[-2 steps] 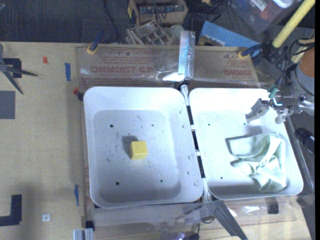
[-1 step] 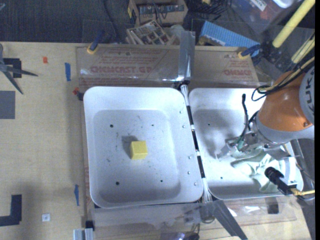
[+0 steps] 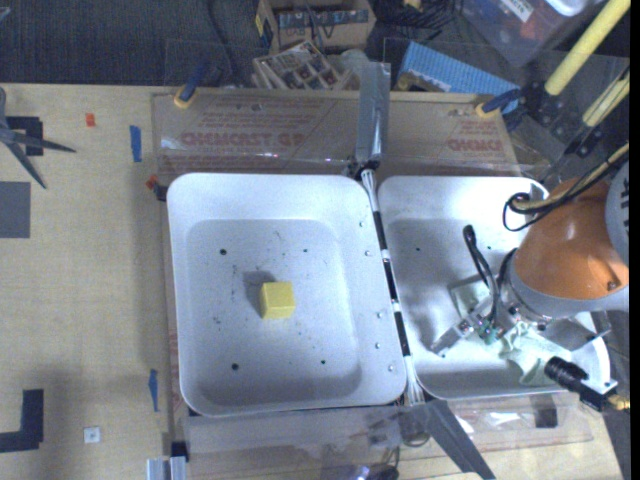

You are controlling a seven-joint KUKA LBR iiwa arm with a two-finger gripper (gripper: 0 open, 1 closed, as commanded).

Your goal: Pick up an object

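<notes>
The arm is cut off by the right edge, so only its orange band and wrist show. It hides much of the right bin, including the far-right rim and floor. The pincer is small and cluttered with cables; its finger spacing cannot be told. The surface runs off the left and bottom edges.
</notes>
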